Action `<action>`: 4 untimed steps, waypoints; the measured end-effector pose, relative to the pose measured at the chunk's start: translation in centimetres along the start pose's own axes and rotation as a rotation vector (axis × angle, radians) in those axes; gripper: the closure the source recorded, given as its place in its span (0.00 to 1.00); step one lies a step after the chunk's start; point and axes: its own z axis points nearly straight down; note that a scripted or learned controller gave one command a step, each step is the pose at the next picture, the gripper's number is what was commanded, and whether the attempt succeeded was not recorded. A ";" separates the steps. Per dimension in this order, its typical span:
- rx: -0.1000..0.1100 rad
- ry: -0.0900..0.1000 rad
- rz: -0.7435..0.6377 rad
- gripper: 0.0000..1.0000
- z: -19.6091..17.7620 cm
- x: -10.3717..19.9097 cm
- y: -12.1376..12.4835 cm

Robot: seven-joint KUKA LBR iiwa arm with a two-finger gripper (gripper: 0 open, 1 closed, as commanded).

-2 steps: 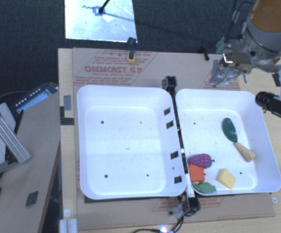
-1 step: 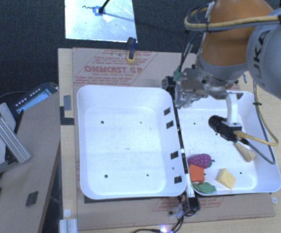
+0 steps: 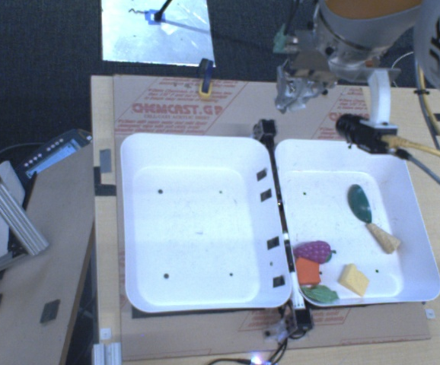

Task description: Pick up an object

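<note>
Pincer sits at the upper middle of the frame, hanging off the grey arm with its orange band, above the far edge of the cardboard-covered worktop and just beyond the back rim of the right-hand shallow white bin. From this slanted view I see a cluster of metal at the tip but cannot tell how far apart it stands; nothing is visibly in its hold.

Everything I could pick lies toward the lower right of the frame from the pincer, all in the right bin. Nearest candidate by my reading: the dark green spoon-shaped toy with a tan handle, lying in the bin's right half. Its long axis runs diagonally, green bowl toward upper left, handle tip toward lower right. So the move I would expect is down-frame and rightward, with the wrist turned to close across that diagonal.

Further off, bunched at the bin's near-left corner: a purple grape-like lump, a small orange block touching just below it, a green leafy piece against the near rim, and a pale yellow wedge just beside to the right. Those crowd each other and the wall; the spoon stands well apart, so I judge it the cleaner target.

Left-hand white bin carries only small dark specks.
</note>
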 end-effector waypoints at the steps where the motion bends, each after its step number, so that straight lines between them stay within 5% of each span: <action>1: 0.007 -0.003 0.004 1.00 -2.7 -0.5 5.7; 3: 0.015 -0.003 0.003 1.00 4.6 1.0 7.6; 4: 0.023 -0.002 -0.001 1.00 14.3 7.3 7.4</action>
